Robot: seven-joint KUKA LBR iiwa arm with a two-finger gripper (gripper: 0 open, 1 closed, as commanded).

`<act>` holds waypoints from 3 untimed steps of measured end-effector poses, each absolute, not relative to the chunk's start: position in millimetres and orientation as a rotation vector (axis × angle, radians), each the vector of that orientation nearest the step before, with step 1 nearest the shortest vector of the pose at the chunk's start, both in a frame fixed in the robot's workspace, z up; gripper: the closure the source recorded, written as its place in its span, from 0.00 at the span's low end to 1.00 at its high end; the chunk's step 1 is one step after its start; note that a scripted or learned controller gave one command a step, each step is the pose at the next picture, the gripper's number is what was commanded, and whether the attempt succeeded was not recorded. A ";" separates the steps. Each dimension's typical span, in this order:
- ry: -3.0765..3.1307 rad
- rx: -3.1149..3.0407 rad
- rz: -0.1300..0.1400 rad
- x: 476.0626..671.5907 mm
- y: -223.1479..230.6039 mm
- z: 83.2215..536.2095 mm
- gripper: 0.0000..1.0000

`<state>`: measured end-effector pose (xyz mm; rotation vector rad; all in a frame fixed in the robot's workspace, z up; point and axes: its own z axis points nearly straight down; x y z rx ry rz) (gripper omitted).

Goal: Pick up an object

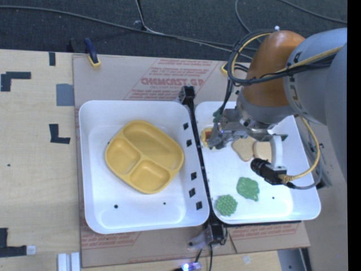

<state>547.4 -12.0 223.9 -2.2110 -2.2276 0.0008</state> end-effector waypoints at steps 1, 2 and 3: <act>-2.227 -2.211 0.002 537.5 45.6 216.7 1.00; -2.228 -2.211 0.001 536.9 100.7 227.9 1.00; -2.223 -2.217 0.004 537.0 97.1 227.5 0.00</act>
